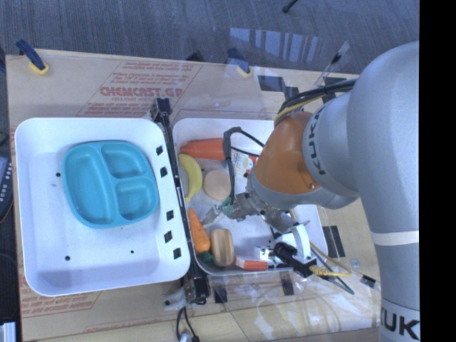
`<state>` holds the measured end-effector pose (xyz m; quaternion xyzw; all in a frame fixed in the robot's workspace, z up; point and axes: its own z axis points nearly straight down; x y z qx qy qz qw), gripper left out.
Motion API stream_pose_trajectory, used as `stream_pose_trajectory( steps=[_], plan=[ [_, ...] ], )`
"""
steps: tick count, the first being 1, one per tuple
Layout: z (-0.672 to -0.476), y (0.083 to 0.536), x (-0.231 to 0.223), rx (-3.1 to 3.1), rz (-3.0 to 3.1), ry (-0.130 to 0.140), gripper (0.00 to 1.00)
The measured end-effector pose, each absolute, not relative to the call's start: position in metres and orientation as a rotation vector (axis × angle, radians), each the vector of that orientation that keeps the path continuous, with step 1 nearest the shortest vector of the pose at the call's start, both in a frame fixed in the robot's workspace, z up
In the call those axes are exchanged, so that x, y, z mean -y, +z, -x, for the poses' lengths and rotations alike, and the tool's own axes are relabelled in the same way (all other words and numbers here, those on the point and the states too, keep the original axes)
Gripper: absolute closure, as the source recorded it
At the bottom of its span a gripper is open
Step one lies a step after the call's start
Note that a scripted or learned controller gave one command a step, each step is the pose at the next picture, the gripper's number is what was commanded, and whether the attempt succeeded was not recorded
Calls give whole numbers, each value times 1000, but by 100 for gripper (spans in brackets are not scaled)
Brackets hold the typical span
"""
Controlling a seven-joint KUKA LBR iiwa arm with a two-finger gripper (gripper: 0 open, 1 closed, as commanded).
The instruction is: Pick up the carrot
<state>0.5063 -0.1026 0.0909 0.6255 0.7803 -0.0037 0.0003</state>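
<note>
End effector (pixel 239 206), grip state unclear, hangs near the carrot (pixel 199 231): stiff, light, smooth; best pinched across its thicker middle

2 white bins (pixel 28 191), 1 blue tray (pixel 110 182), approx. 2 carrots (pixel 199 231), 1 banana (pixel 189 175)

We saw a blue divided plate (pixel 112 182) lying in the left bin (pixel 43 262), toward its far left corner. In the right bin (pixel 214 125), a yellow piece (pixel 189 175) lay against the left wall with a round beige disc (pixel 217 184) just beside it, and a tan wooden block (pixel 222 246) stood near the front edge. Two clamps (pixel 32 57) gripped the bench's (pixel 85 84) far edge.
</note>
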Motion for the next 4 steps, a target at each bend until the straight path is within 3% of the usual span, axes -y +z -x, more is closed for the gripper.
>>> stream_pose_trajectory(
  steps=[1, 2, 3, 4],
  plan=[
    [-515, 131, 104, -2309, -2134, -7, 0],
    [-547, 104, 117, -2138, -2307, -10, 0],
    [-491, 96, 92, -2023, -2413, -11, 0],
    [-475, 91, 91, -1594, -2720, -8, 0]
  ],
)
